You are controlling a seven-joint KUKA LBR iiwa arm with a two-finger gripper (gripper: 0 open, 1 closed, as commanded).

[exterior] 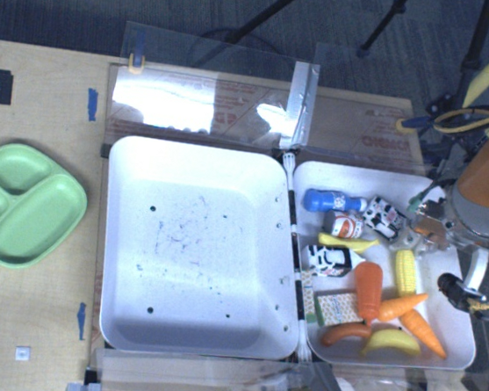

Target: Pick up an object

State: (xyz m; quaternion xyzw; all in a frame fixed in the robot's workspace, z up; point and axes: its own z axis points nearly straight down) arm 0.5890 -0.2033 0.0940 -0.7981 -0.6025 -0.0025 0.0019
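The right bin (463,350) holds several small items: a blue bottle (332,201), a black-and-white toy (385,218), a small brown can (345,226), a yellow corn cob (405,270), an orange vegetable (367,289), two carrots (403,305) (427,332), a yellow banana (393,341) and a red sausage (344,333). My gripper (423,228) hangs low over the bin's upper right part, just right of the black-and-white toy and above the corn cob. Nothing is seen held in it.
The left bin (194,246) lies beside the right one, with a thin wall between them. A green divided plate (18,202) rests on the bench at far left. A second black-and-white toy (329,260) and a patterned packet (337,308) lie by the right bin's left wall.
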